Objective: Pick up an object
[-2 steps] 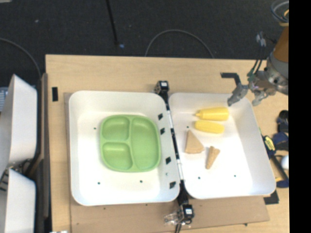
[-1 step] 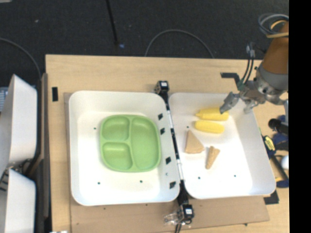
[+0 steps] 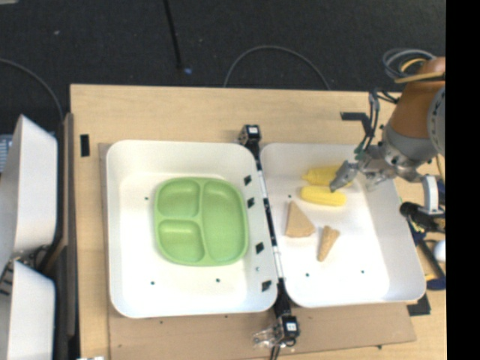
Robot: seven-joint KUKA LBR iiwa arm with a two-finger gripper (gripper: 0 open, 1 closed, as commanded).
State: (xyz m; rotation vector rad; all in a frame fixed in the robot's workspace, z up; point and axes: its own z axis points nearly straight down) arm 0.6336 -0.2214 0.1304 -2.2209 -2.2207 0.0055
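Writing was not readable anywhere. The hand (image 3: 341, 180) was seen above two yellow pieces (image 3: 324, 195) in the right bin (image 3: 390, 276); its state could not be told.

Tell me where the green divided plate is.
In the camera view, the green divided plate lies in the middle of the left white bin, across the centre divider from the tan wedge in the right bin.

Even, fairly bright light falls from above. The two white bins (image 3: 127, 276) are close to washed out, with soft faint shadows along their inner walls. The wooden surface (image 3: 187, 111) shows no glare. The dark floor (image 3: 112, 28) beyond its far edge is dim. The whole frame is low in resolution and slightly soft.
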